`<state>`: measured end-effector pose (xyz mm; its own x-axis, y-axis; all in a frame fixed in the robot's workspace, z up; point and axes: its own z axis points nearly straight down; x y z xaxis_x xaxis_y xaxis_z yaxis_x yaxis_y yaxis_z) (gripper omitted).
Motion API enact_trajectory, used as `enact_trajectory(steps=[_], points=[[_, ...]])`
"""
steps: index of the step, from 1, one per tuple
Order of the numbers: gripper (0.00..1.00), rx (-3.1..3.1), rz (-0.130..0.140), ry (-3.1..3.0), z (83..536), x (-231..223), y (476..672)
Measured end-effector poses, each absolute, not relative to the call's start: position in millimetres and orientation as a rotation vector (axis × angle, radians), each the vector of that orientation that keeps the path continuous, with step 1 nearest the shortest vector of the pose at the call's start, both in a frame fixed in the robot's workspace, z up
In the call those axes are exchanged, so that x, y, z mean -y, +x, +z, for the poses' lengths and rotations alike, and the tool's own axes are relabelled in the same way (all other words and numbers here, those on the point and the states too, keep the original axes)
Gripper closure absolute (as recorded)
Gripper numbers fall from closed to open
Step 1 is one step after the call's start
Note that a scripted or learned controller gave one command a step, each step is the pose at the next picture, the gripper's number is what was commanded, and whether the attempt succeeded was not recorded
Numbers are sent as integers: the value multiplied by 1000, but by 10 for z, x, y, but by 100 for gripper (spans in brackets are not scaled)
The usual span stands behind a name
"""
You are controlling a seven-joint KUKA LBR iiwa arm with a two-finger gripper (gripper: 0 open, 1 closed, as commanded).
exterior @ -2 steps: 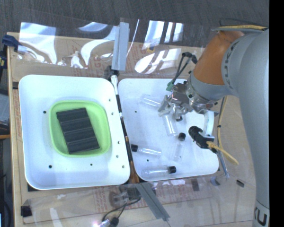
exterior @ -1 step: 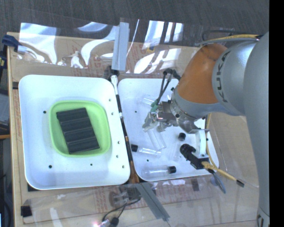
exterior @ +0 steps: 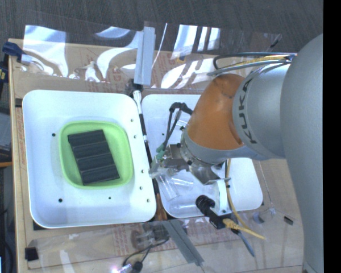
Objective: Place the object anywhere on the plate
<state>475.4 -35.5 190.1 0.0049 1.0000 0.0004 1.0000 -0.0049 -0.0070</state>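
Seen from above at a slant: two shallow white bins set side by side on a brown, cardboard-like table [exterior: 91,240].

Left bin [exterior: 40,198] — smooth moulded plastic, roughly square, with rounded corners and a low raised lip; a few small dark holes dotted across its floor.

Centred in that bin, a lime-green plate [exterior: 122,147] — square with soft corners, glossy, its rim turned up around a flat well.

Lying flat on the plate, inside the rim, a dark grey block [exterior: 92,157] — rectangular, matte, crossed by grooves that split its top into three or four ribs; set slightly askew to the plate's sides and touching nothing else.

Right bin [exterior: 247,189] — same white plastic and rounded shape, largely covered by the arm [exterior: 273,112] reaching in from the right; smooth grey casing with a rounded orange band [exterior: 213,118] above the wrist.

Below the band, the hand [exterior: 169,172] — a cluster of metal and pale translucent parts, poised low over the left side of the right bin, just beside the wall shared with the left bin and well apart from the block. Whether apart or together cannot be told; nothing seen clamped in it.
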Motion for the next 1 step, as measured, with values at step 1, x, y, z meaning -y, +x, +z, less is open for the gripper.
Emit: enact_trajectory(steps=[1], points=[[0,2211,7,-2225,1903,363,4755]])
